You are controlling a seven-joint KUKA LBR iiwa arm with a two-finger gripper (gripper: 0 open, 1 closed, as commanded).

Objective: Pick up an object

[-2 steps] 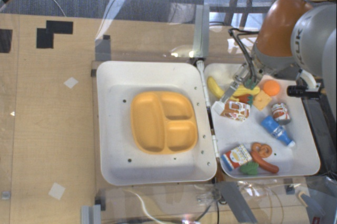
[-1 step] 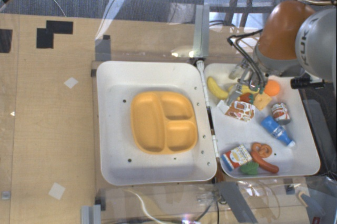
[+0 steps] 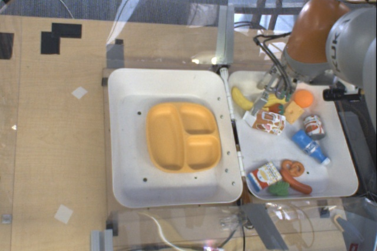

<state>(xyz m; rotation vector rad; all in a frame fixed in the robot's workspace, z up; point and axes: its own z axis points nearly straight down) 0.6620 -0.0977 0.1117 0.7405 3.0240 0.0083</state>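
My arm [image 3: 344, 38] comes in from the upper right of the frame, its grey link filling that corner and the orange band [image 3: 315, 23] bulging just left of it, near the top edge. From there the wrist angles down and to the left. My gripper [image 3: 263, 101] sits lower, right of frame centre, fingers pointing down-left at a slant. I can't make out from here whether those fingers are spread or closed.

Yellow divided tray [image 3: 182, 136] in left bin [image 3: 126, 126]
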